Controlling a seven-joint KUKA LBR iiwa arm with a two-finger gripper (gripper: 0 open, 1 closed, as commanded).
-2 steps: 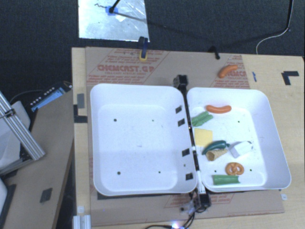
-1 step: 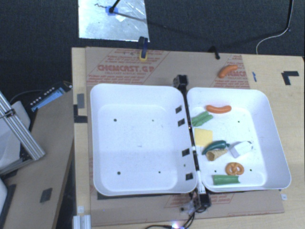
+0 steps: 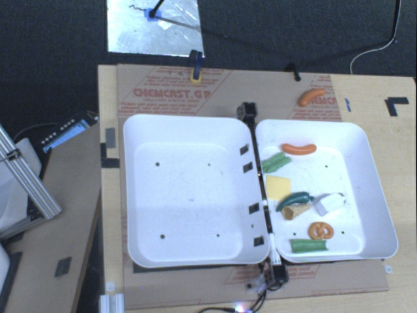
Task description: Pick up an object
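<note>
Candidates for picking are all sitting in the right bin [image 3: 371,175] on the table [image 3: 404,109]: a hot dog [image 3: 299,149] near the top, a green pea pod [image 3: 276,162] just below it, a yellow cheese wedge [image 3: 277,188], a dark green pepper [image 3: 296,199] touching a cone-shaped piece [image 3: 296,210], a white block [image 3: 329,203], a pretzel [image 3: 320,230] and a green bean [image 3: 309,244] at the bottom. The left bin [image 3: 189,194] is lying beside it. Another sausage [image 3: 311,97] is resting outside on the cardboard [image 3: 260,90]. I can't tell the hand's state. These are looking like light, rigid, smooth plastic toy food, probably slippery. The hot dog is sitting apart from the rest, so pinching across its narrow middle is seeming the safest grasp.
</note>
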